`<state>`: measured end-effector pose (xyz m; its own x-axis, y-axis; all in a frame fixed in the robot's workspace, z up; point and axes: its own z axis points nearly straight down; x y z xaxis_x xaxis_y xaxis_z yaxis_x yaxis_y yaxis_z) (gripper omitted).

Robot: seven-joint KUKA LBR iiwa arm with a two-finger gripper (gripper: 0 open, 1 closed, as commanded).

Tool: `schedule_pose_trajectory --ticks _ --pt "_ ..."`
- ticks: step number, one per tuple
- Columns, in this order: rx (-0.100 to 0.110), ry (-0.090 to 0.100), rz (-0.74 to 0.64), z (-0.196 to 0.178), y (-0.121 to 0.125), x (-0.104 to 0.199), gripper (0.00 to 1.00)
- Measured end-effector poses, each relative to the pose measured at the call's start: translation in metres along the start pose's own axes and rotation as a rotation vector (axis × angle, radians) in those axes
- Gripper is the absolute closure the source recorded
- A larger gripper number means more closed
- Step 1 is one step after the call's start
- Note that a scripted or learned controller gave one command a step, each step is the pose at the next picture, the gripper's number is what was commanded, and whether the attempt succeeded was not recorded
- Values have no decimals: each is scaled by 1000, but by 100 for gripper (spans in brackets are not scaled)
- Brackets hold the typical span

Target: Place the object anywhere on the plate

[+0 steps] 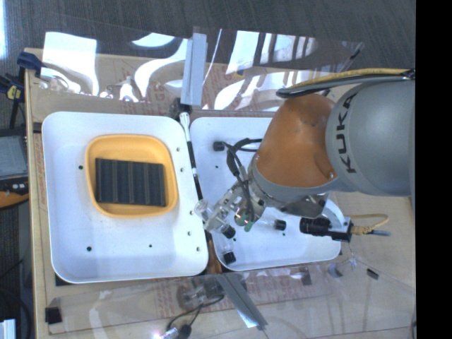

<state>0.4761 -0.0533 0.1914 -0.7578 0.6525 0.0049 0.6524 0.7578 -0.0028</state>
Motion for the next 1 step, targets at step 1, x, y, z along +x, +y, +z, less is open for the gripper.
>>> schedule_pose_trajectory --ticks 1 --pt "1 1 -87 0 23 20 100"
